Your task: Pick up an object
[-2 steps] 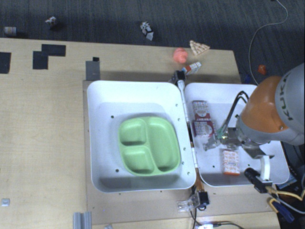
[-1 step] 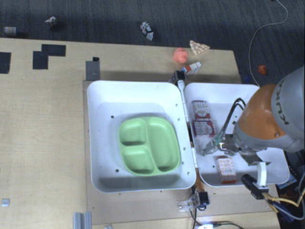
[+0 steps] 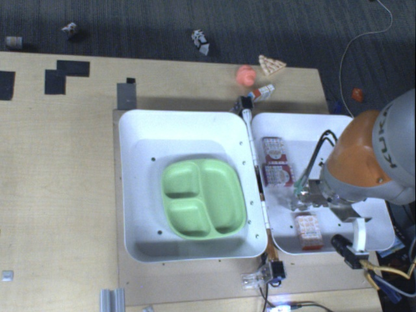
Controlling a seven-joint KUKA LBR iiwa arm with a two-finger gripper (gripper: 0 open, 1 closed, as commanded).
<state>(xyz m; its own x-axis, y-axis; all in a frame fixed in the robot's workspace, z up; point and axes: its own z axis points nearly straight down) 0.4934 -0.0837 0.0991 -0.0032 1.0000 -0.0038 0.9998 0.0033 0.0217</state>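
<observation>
Arm: the grey arm [image 3: 383, 155] with the orange band leans over the right bin [image 3: 296, 132].
Gripper: the gripper [image 3: 302, 197] is low in the right bin; its fingers are too dark and small to read.
Packets: a red and white packet [image 3: 275, 162] lies near the bin's left wall; a smaller orange one [image 3: 307, 229] lies just below the gripper.
Left bin: a green tray [image 3: 203, 197] with three parts sits in the left bin [image 3: 140, 132].

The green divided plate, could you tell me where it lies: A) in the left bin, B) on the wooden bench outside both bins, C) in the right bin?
A: the green divided plate rests on the floor of the left bin, apart from the packets in the right bin.
</observation>
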